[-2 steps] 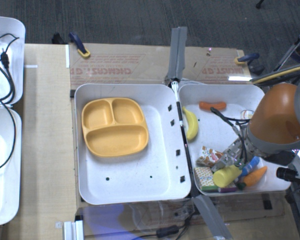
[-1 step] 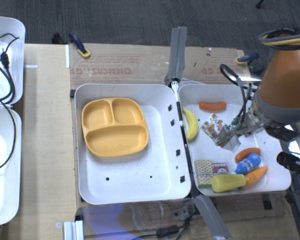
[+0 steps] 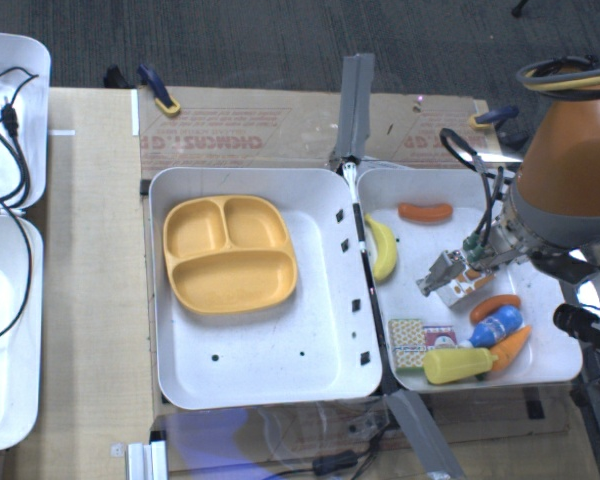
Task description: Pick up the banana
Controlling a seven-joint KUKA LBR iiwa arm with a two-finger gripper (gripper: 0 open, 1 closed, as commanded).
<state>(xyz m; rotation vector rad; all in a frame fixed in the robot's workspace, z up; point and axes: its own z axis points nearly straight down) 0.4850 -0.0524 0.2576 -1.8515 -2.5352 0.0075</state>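
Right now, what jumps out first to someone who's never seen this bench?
The yellow three-compartment plate lies alone in the left bin, the largest block of colour. In the right bin, the banana lies against the left wall, with the gripper hanging just to its right, not touching it. Toy food crowds the bin's near right: a sausage at the back, a yellow bottle and a carrot at the front.

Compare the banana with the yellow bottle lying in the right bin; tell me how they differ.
The banana is curved and slim; the yellow bottle is straight and thick. The banana runs roughly up and down against the bin's left wall, near the back; the bottle lies crosswise at the front edge. The banana lies by itself, while the bottle is crowded by a carrot and a blue bottle. Both are yellow and lie in the right bin.
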